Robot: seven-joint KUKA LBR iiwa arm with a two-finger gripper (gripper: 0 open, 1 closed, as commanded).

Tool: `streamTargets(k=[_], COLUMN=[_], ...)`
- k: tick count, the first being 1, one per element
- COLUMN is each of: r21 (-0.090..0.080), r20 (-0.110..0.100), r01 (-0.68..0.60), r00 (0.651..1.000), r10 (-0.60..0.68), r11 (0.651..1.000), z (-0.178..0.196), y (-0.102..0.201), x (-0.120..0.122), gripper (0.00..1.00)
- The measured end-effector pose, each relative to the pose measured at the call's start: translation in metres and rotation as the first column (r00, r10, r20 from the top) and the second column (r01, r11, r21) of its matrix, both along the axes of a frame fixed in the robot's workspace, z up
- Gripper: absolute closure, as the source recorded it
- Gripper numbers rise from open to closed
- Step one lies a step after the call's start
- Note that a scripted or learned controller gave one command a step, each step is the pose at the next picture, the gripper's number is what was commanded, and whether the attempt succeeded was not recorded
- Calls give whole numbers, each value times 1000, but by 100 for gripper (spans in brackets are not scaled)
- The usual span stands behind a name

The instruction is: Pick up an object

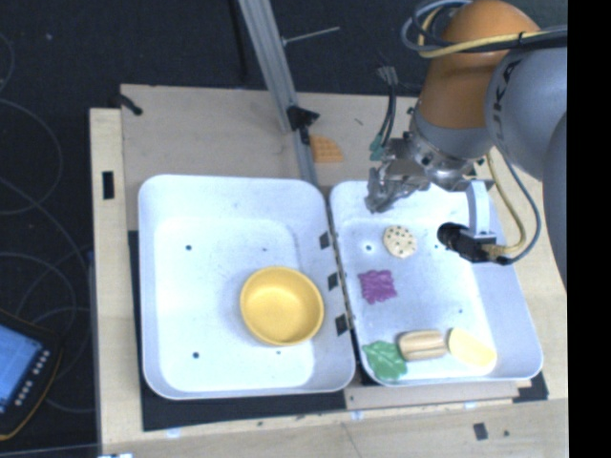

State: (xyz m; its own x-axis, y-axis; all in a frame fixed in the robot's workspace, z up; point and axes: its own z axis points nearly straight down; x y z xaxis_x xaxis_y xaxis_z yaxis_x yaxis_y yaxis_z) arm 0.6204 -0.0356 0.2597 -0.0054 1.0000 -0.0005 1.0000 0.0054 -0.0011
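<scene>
My gripper (382,198) hangs over the far left part of the right bin (496,299), its dark fingers pointing down. A round cookie with dark chips (400,241) lies just in front of it and slightly to its right, apart from it. Farther forward sits a purple piece (377,285). Along the bin's front edge lie a green leafy piece (385,359), a tan cylinder (422,344) and a yellow lemon-like piece (472,348). Nothing shows between the fingers.
The left bin (181,256) holds a yellow bowl (281,304) near its front right. A slanted metal post (272,65) rises behind the bins. A small orange object (326,150) lies on the bench behind them. A black fitting (462,240) on the arm hangs over the right bin.
</scene>
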Motion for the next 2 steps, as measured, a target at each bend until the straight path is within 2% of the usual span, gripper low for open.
streamTargets(k=[1, 2], r21=[1, 1], r20=[3, 3], r01=[-2, -2], r00=[1000, 1000], r10=[2, 2], r11=[1000, 1000], z=[5, 9], y=[52, 102], x=[13, 15], gripper=[100, 100])
